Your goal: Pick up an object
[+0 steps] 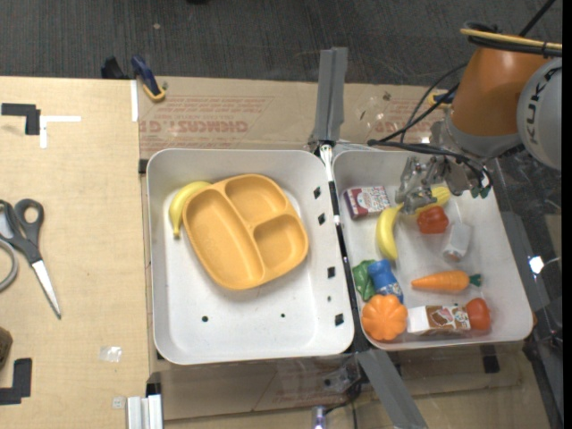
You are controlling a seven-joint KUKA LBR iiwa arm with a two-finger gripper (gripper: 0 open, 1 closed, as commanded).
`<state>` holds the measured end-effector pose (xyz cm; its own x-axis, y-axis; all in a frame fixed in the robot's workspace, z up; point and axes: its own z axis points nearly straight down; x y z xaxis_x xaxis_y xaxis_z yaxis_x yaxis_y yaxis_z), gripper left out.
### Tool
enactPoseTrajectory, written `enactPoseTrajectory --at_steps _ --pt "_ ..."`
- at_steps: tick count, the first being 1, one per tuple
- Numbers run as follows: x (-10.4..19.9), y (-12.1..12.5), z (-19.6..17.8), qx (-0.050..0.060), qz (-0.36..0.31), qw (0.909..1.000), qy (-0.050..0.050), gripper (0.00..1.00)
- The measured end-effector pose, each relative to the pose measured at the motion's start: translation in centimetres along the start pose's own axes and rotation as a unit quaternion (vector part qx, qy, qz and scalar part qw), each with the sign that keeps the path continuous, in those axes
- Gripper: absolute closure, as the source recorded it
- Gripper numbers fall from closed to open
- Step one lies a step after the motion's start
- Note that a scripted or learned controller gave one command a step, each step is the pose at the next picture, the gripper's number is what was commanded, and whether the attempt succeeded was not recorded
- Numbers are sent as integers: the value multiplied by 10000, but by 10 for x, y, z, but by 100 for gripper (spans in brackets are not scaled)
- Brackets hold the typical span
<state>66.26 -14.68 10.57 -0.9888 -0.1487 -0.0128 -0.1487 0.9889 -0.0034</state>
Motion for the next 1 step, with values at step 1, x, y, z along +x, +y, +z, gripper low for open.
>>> enactPoseTrajectory --at_steps 1 --pt "3 -16 -168 -2 1312 9913 36 100"
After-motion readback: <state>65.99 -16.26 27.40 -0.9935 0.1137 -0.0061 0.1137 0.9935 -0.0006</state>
